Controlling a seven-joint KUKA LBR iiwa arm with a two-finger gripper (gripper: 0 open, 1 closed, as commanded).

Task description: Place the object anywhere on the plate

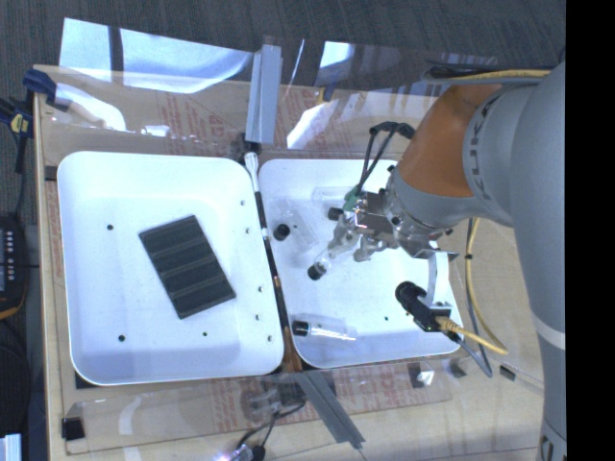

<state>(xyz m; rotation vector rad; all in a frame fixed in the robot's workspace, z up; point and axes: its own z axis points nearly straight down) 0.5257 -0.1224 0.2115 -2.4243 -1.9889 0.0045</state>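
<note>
A dark ribbed rectangular plate point(187, 265) lies tilted in the middle of the left bin point(86, 344). My gripper point(338, 245) hangs low over the middle of the right bin point(384, 349), pointing down and to the left. A small black round thing point(314, 272) sits just below its tip; I cannot tell whether the two touch. Another small black thing point(282, 230) rests near the right bin's left wall. A clear tube with a black end point(322, 330) lies near that bin's front wall.
The grey arm with its orange band point(437, 152) covers the right bin's far right part. A raised divider point(266, 248) separates the two bins. White floor lies open all around the plate in the left bin.
</note>
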